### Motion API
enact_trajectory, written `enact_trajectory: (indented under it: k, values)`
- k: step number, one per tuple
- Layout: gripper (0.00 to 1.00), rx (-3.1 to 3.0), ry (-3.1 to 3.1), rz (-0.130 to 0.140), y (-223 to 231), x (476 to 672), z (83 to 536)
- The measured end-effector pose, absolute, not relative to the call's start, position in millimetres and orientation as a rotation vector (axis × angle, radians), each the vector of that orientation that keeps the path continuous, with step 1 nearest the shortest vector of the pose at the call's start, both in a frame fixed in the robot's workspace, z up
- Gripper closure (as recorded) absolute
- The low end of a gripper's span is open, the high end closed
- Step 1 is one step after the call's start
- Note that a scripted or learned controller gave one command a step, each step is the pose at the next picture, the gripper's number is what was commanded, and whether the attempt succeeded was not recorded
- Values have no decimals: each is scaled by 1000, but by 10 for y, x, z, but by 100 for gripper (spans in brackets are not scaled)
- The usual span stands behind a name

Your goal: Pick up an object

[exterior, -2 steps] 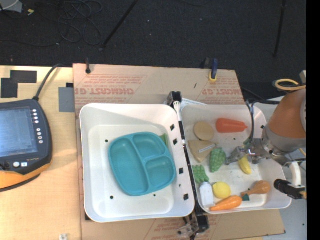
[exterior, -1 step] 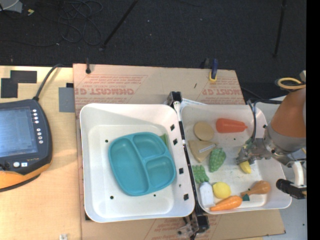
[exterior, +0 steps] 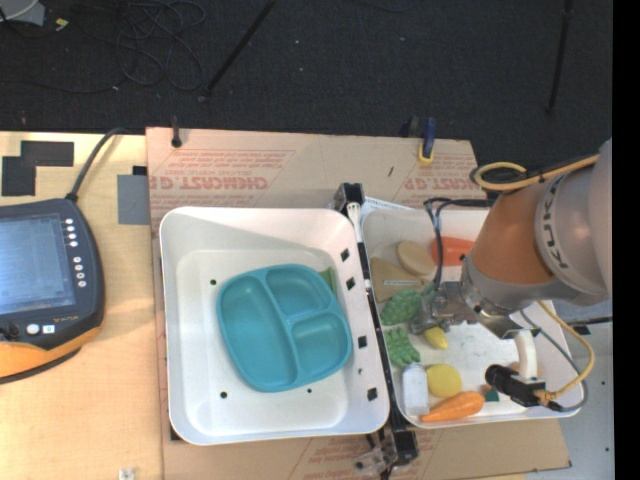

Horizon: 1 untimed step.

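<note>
Down in the right bin (exterior: 560, 413) I see the hand (exterior: 436, 316), low among the toy food, but its fingers are buried under the wrist and clutter, so I cannot tell whether it is open or whether it grips anything. Working from the left: a teach pendant (exterior: 45, 268) with a grey screen and an orange underside lies on the wooden desk (exterior: 120, 388), its cable running up toward the dark carpeted floor (exterior: 350, 48), where more loose cables lie. A sheet of cardboard (exterior: 300, 163) sits under both bins, printed with red lettering that reads upside down from my view; I cannot make it out reliably. The left bin (exterior: 190, 408) holds a teal divided plate (exterior: 285, 325), lying flat. In the right bin, just by the hand, are green leafy pieces (exterior: 402, 308), a small yellow piece (exterior: 436, 338), a tan disc (exterior: 415, 258), a red-orange item (exterior: 455, 251), a yellow lemon (exterior: 444, 379), a white piece (exterior: 414, 389) and a carrot (exterior: 453, 407) along the near wall. A blue clamp (exterior: 428, 140) stands at the cardboard's far edge.
</note>
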<state>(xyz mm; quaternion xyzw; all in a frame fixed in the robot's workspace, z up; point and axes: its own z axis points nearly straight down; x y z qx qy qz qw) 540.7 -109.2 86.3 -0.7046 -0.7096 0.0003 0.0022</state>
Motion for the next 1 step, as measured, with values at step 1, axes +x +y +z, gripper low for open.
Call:
enact_trajectory:
  k: [1]
  values:
    - [100, -2213, -2230, -7, -458, 5516, 1917]
